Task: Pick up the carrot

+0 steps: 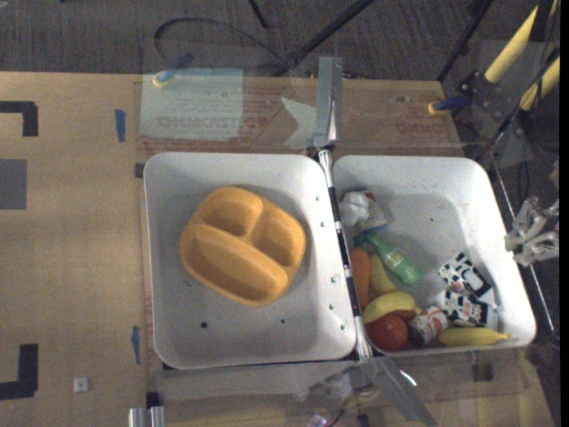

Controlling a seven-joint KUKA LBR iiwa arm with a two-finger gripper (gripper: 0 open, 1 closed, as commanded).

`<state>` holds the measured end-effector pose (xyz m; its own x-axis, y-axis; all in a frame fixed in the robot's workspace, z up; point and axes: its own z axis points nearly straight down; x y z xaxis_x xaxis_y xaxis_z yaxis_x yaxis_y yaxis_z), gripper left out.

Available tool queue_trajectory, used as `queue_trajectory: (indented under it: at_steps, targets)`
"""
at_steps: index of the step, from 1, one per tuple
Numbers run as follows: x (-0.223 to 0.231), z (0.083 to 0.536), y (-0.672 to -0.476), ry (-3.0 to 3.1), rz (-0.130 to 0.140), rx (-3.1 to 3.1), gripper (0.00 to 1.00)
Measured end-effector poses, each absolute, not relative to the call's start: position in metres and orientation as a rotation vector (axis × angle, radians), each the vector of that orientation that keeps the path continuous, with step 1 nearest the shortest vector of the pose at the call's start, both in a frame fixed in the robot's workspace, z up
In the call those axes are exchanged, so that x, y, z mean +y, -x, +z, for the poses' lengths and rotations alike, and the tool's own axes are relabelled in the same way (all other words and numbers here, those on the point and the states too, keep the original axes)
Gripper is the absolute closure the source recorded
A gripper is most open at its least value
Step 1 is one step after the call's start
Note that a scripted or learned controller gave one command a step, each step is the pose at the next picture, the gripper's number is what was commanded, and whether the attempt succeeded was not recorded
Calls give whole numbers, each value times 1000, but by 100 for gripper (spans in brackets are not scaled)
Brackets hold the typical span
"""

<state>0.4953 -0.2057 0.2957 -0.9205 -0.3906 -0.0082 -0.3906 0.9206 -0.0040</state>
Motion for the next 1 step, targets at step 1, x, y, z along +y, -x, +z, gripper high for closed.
queue_trajectory:
  at_steps: [1]
  targets:
    - [-195, 297, -489, 1000, -1, 2973, 100]
